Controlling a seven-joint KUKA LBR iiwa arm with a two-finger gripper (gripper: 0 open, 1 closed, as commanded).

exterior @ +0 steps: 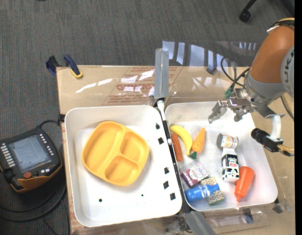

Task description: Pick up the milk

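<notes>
A cardboard-topped desk (116, 84) on grey carpet bears two white bins. The jaws (227, 110) hang spread open, holding nothing, over the right bin (268, 190). The milk (230, 166) stands below them, apart, a small can (228, 141) between, an orange carrot (243, 182) just beside it.

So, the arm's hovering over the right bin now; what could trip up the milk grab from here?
Two likely risks:
1. The milk carton lies with an orange carrot along its right side and a small can just above it, so the pincer may catch a neighbour.
2. The pincer sits well back near the bin's far edge, so a straight descent would miss.
</notes>
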